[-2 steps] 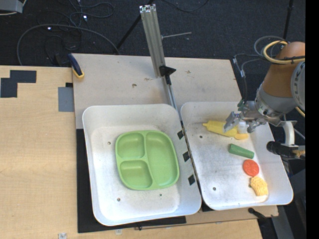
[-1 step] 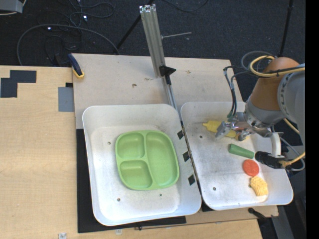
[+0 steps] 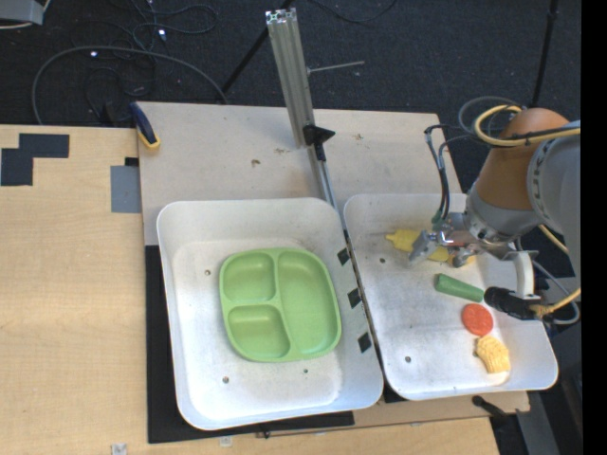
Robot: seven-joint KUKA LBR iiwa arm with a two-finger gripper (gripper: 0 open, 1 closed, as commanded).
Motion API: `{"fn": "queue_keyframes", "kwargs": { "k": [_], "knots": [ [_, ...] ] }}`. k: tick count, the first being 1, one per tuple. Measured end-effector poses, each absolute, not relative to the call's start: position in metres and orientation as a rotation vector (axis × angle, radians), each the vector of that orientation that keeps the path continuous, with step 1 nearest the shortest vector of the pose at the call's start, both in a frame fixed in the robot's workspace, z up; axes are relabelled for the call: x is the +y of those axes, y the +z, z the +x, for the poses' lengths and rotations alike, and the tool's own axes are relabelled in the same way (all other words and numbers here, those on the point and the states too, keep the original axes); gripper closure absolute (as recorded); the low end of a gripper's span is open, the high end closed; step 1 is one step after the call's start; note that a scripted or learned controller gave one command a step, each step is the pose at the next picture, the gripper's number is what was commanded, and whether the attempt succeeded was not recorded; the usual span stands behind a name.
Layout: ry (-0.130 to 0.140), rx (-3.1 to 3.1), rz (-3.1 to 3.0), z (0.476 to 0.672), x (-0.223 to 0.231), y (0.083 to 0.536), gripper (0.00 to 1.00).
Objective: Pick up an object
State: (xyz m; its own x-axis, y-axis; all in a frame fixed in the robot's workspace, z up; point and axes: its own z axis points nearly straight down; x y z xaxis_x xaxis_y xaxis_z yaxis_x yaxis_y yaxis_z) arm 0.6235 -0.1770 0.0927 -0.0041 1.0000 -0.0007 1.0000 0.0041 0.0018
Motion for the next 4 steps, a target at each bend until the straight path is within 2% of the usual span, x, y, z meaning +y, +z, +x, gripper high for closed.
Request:
{"fn": "queue_keyframes", "kwargs": {
  "k": [1,2,3,4],
  "knots": [
    [0.011,2.225,2.214,0.625,-0.176,0.104,1.0],
    [0.001,2.223,2.219,0.627,-0.166,0.158,1.0],
    [0.002,2.222,2.218,0.627,-0.166,0.21,1.0],
    [-0.002,2.229,2.22,0.603,-0.115,0.215,1.0]
  ]
}}
